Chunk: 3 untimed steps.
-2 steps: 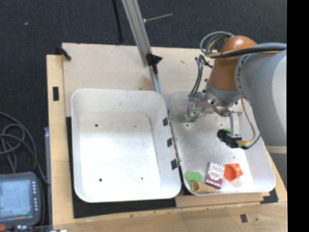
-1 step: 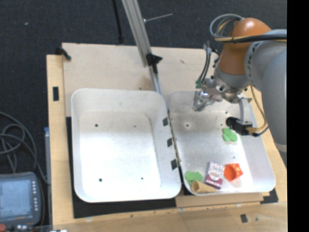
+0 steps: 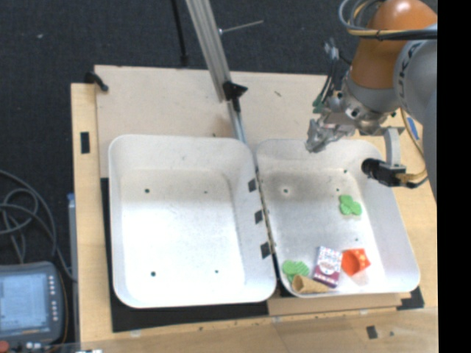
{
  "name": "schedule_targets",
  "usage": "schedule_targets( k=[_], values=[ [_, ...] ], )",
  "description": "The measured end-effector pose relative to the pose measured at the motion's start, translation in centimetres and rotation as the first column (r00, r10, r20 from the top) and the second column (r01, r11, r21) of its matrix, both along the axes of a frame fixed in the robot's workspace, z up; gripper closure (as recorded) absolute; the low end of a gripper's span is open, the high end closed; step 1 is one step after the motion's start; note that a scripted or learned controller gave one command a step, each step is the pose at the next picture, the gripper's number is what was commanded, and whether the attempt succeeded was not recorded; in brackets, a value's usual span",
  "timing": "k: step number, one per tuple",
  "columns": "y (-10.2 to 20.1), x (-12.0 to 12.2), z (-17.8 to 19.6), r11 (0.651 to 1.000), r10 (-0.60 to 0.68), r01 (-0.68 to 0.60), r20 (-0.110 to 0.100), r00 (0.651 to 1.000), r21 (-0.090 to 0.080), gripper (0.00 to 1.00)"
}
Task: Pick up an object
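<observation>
one fixed overhead camera — slanted down on both bins (image 3: 121, 153)

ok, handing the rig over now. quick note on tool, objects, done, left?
Tool: over the far rim of the right bin, nothing seen in it; finger state unclear.
Objects, all in the right bin: green piece mid-right; orange block, purple packet, second green piece and tan cone bunched at the near edge.
Done: nothing picked yet.
Left: pick any one object.
</observation>
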<state>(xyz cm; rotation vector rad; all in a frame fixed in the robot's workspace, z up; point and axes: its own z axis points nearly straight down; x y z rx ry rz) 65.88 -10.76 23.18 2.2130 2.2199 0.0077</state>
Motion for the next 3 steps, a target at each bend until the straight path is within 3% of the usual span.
schedule_targets(
  k=[1, 3],
  values=[
    [0.3, 0.4, 4.6, 1.000, 0.000, 0.000, -0.001, 1.000, 0.001, 1.00],
    [11.9, 0.7, 3.0, 1.000, 0.004, -0.004, -0.009, 1.000, 0.002, 1.00]
  ],
)
